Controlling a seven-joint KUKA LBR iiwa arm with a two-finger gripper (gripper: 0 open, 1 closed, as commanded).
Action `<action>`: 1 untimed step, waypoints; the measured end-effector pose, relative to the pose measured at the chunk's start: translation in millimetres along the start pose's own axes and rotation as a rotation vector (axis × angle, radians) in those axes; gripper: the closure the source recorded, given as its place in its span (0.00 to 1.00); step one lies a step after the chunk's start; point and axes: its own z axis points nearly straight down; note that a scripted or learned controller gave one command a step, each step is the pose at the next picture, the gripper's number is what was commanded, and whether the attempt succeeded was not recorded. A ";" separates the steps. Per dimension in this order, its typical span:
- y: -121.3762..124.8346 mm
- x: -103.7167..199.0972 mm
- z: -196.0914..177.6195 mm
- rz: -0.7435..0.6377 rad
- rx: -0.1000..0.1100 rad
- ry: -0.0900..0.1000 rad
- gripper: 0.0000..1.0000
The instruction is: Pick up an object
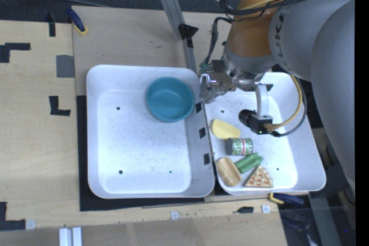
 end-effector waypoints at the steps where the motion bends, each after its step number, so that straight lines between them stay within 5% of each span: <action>1: -26.2 56.9 1.1 -0.001 0.001 0.000 1.00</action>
